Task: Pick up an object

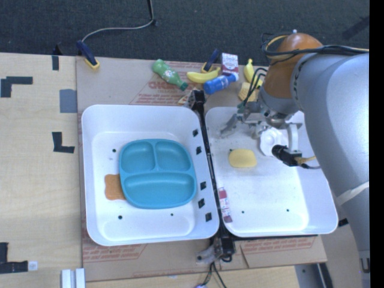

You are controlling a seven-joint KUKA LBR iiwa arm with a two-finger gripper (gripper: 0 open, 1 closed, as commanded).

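Observation:
A pale yellow rounded object [242, 158] lies on the floor of the right bin [270, 212], near its middle. My gripper [230, 126] hangs over the far left part of that bin, just up and left of the yellow object and apart from it. It stands open with nothing between its fingers. In the left bin [96, 161] a blue divided plate [158, 173] lies flat, and an orange flat piece [111, 187] pokes out from under the plate's left edge.
Behind the bins lie a green bottle [168, 74], a banana [203, 75], a blue bottle [218, 84], a small white-and-red box [230, 62] and a second yellow fruit [248, 71]. The arm's grey body [336, 119] covers the right bin's far right side.

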